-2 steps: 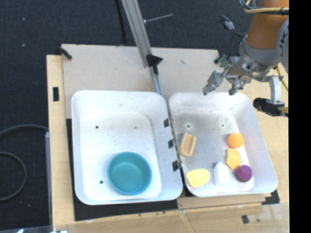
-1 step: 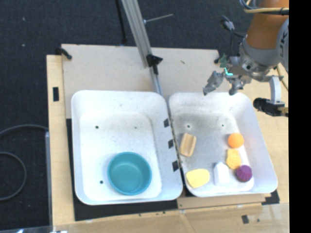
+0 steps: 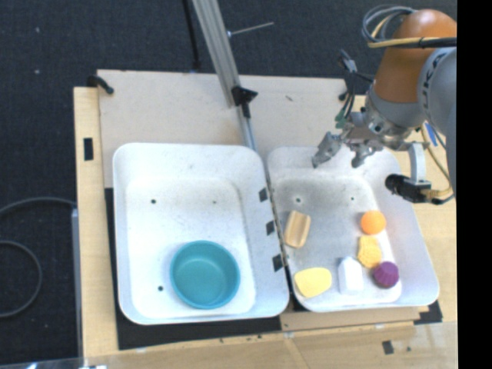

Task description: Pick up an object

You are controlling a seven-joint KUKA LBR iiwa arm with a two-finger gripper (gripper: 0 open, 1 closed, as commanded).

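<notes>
Gripper (image 3: 340, 154) hangs over the right bin (image 3: 415, 290), at its far edge, fingers spread apart with nothing between them. Tan block (image 3: 297, 229) lies at the bin's left wall, long axis running near-to-far, slightly tilted. Yellow piece (image 3: 313, 281) sits just nearer than it, long axis left-right. Along the right side: orange ball (image 3: 373, 222), yellow lump (image 3: 370, 250), purple ball (image 3: 386, 274), white piece (image 3: 350, 275) (all bunched, touching or nearly). No readable writing anywhere. Bin's middle and far part are open floor. Left bin (image 3: 138, 167) holds a blue bowl (image 3: 204, 274) near its front.
</notes>
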